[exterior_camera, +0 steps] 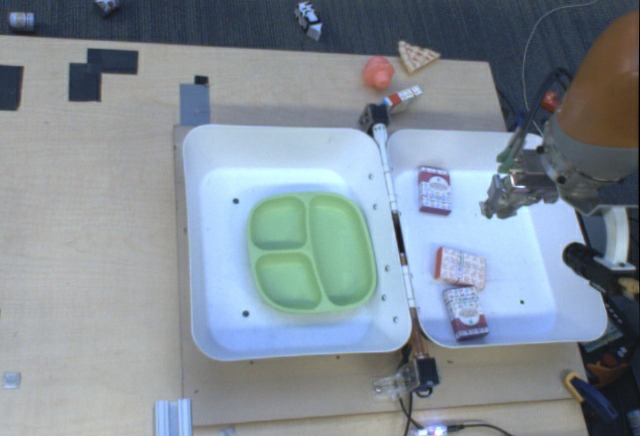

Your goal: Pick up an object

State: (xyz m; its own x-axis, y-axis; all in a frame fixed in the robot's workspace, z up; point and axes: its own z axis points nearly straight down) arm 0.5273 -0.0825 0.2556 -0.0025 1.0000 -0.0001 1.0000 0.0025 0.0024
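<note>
Three small red and white packets lie in the right bin [560, 319]: one [434, 190] near its far left corner, one [461, 267] in the middle left, and one [466, 313] close to the near wall. My gripper [503, 200] hangs over the right bin's middle, to the right of the far packet and apart from all three. Nothing shows between its fingers. A green divided plate [312, 252] rests in the left bin [215, 224].
Beyond the bins, on the bench's far edge, lie a red ball [378, 72], a pizza-slice toy [418, 56] and a small tube [404, 97]. Small scraps lie on the dark floor behind. Cables and clamps sit at the bins' near junction [412, 379].
</note>
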